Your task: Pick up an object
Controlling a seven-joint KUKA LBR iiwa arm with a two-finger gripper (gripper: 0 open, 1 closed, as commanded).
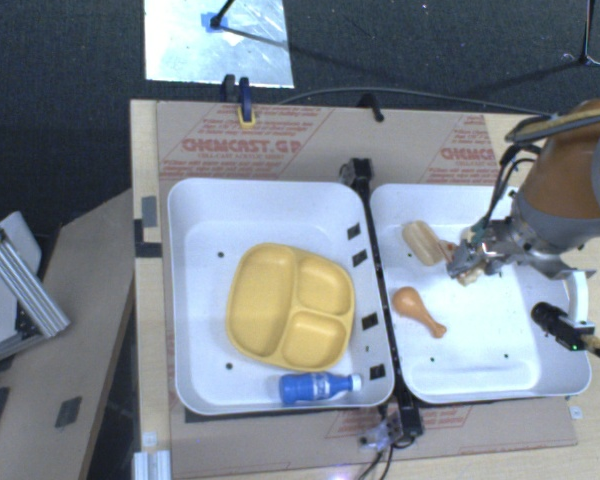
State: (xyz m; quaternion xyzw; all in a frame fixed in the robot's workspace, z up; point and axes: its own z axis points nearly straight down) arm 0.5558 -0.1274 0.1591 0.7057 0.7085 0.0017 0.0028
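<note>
Two objects in right bin (500, 378) | my gripper (468, 265) low, finger opening: cannot tell | tan wooden roll (421, 241) just left, lying diagonal | orange plastic drumstick (418, 310) nearer-left

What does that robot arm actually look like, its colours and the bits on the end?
The arm is a thick rounded tube, grey with a broad orange band above the wrist. Thin dark cables loop along its side. At its tip sits a small gripper of dark and silvery metal parts, much slimmer than the arm.
</note>
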